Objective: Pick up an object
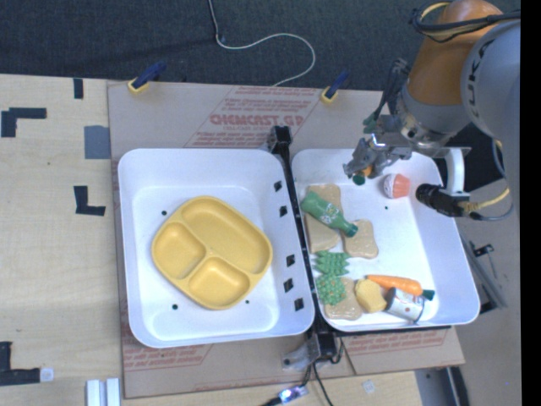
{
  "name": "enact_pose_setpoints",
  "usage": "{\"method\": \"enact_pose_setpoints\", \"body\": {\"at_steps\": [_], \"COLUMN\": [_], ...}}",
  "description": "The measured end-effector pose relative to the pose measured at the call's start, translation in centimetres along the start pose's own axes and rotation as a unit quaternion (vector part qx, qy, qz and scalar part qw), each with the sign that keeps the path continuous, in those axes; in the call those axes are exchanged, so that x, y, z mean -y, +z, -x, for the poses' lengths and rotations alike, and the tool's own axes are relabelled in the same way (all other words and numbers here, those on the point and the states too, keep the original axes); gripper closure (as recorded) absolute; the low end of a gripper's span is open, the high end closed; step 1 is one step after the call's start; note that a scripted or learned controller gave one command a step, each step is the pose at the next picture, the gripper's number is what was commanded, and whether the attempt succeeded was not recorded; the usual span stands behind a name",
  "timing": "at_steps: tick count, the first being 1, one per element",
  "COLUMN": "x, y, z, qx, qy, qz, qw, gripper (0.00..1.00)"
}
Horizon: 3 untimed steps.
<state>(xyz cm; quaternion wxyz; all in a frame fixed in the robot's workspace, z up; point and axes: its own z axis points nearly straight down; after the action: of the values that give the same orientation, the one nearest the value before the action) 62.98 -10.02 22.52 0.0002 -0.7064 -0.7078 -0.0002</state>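
gripper [362,169] over right bin's [439,307] far edge | jaw state: cannot tell | advice: descend squarely onto green bottle [328,212], clear of neighbouring toys

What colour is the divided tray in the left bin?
Yellow; the tray shows plainly in the camera view.

This is a robotics lab test station, not a home. A grey industrial arm [499,66] with an orange band reaches over a desk [51,227] marked with black tape pieces. Two white bins [135,227] sit on printed cardboard [245,125] fixed with clamps [145,76] at its far corners. A loose cable [262,41] lies on dark carpet beyond the desk's far edge.
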Motion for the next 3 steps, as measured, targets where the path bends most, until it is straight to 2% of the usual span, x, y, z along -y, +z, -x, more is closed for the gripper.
{"method": "enact_pose_setpoints", "body": {"at_steps": [1, 2, 3], "x": [3.9, 7.5, 12.2], "y": [0.6, -0.6, 0.8], "z": [-2.4, -6.5, -9.7], "qx": [0.001, -0.001, 0.000], "qy": [0.000, -0.001, 0.000], "qz": [-0.002, -0.002, -0.003], "qw": [1.0000, 1.0000, 1.0000], "gripper": [1.00, 1.00, 1.00]}}
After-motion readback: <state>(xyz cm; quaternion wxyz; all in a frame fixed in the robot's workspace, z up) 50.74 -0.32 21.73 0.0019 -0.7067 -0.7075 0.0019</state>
